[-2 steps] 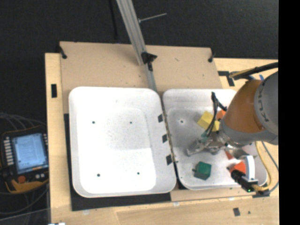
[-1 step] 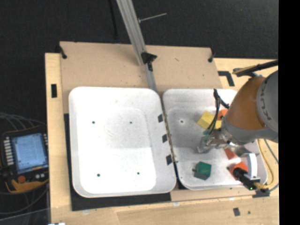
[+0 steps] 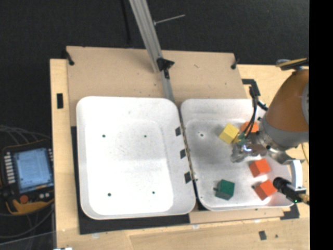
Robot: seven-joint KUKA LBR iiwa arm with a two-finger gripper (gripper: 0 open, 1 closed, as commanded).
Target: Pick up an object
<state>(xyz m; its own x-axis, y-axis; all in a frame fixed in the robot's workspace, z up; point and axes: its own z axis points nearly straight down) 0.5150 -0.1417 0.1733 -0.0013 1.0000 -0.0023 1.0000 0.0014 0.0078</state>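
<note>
Camera view: table (image 3: 60, 139) carries two white bins. Left bin (image 3: 130, 155) bare of objects; right bin (image 3: 208, 119) holds all the blocks. Arm (image 3: 289, 113) is down over the right bin, hand (image 3: 242, 151) low beside the yellow block (image 3: 228, 133), just right of it. Cannot tell how the hand stands. Orange block (image 3: 259, 167), a second orange block (image 3: 265, 189) and green block (image 3: 225, 189) rest on the bin floor. Judgement: nothing lifted yet; grasp and lift remain.
</note>
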